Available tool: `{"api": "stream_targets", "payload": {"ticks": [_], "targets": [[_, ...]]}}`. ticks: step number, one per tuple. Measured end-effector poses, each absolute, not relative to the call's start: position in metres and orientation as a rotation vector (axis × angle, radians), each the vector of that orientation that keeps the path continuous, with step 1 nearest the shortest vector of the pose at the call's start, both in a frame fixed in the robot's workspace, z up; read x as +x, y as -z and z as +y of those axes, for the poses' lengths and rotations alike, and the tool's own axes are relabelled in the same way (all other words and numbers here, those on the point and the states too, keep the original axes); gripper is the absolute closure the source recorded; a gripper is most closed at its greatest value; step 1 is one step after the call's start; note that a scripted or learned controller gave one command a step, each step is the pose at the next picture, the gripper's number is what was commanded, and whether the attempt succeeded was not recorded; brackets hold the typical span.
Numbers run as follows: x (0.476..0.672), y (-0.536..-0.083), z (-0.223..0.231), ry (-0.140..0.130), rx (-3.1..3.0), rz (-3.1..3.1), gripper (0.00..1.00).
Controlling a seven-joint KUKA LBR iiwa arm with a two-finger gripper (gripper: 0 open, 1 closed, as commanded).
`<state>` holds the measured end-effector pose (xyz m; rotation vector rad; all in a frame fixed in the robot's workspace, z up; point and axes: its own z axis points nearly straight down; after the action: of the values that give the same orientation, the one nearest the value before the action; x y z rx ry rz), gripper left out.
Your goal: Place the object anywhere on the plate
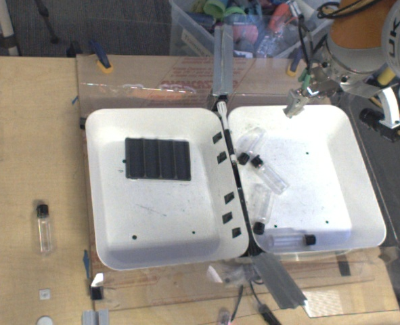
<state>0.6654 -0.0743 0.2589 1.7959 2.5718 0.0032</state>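
Two shallow white bins are seen side by side on the wooden table (24, 147). In the left bin (112, 235) a black ribbed plate (158, 159) lies flat, toward the upper middle of the bin floor. In the right bin (335, 175) several clear vials with black caps are scattered: one vial (248, 144) near the divider at the upper left, a second vial (269, 175) just below it, a third vial (260, 212) lower down by the divider, and a fourth vial (291, 238) lying along the near wall. None of them is touching the plate.

The arm (365, 12), grey with an orange band, is seen at the upper right. The claw (296, 103) hangs over the far rim of the right bin, apart from every vial. Nothing is seen between its fingers; how far they are open cannot be told at this angle and size.

A stray vial (43, 227) lies on the table left of the bins, well apart from them. A clear tub (254, 12) of coloured items stands behind the bins.
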Motion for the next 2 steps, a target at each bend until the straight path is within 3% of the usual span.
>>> {"api": "stream_targets", "payload": {"ticks": [1, 2], "targets": [[0.646, -0.256, 0.000, -0.001, 1.836, 2.550, 1.00], [0.612, -0.263, 0.087, -0.001, 1.454, 2.785, 1.00]]}}
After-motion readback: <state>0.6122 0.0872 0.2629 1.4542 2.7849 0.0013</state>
